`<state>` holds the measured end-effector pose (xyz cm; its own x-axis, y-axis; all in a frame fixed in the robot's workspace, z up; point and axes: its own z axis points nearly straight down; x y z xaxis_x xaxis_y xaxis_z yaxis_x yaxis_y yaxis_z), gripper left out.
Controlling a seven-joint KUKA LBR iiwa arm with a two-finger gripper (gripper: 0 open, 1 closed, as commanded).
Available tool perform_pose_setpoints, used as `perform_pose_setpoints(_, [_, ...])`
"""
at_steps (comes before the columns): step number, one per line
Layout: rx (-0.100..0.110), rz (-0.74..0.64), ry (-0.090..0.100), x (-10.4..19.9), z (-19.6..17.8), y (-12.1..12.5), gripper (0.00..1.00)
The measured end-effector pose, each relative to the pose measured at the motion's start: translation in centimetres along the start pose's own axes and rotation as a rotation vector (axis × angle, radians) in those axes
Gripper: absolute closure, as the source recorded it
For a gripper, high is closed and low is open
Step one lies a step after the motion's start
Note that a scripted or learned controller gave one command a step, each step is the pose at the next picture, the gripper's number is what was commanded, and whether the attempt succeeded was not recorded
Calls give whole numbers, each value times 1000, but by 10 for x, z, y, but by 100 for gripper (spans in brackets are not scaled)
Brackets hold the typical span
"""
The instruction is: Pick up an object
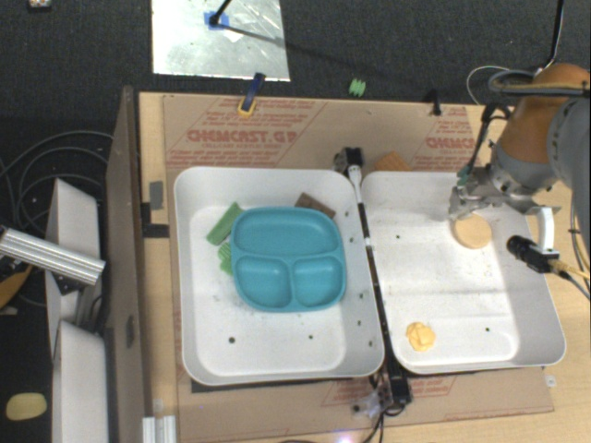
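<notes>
My gripper (464, 205) is low over the far right part of the right bin (517, 349), at the end of the grey arm with its orange band. A flat tan round disc (475, 233) lies on the bin floor just in front of the gripper, touching it or nearly so. A small yellow lump (420, 336) rests near the front left of the same bin. In the left bin (199, 340) a blue divided plate (286, 258) lies in the middle, with a green piece (223, 223) at its left edge and a brown piece (315, 204) behind it.
The two bins meet along a dark centre rim (367, 247). A tan scrap (391, 161) lies on the cardboard behind the right bin. The middle of the right bin's floor is bare white.
</notes>
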<state>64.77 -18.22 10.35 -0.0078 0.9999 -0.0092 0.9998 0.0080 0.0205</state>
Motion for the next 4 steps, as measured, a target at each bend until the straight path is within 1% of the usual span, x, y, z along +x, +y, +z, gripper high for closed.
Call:
perform_pose_setpoints(1, [9, 3, 5, -27, -79, 25, 100])
perform_pose_setpoints(2, [17, 2, 7, -25, -74, 23, 0])
perform_pose_setpoints(3, [18, 6, 7, -25, -81, 15, 0])
perform_pose_setpoints(4, [20, 4, 8, -24, -48, 15, 0])
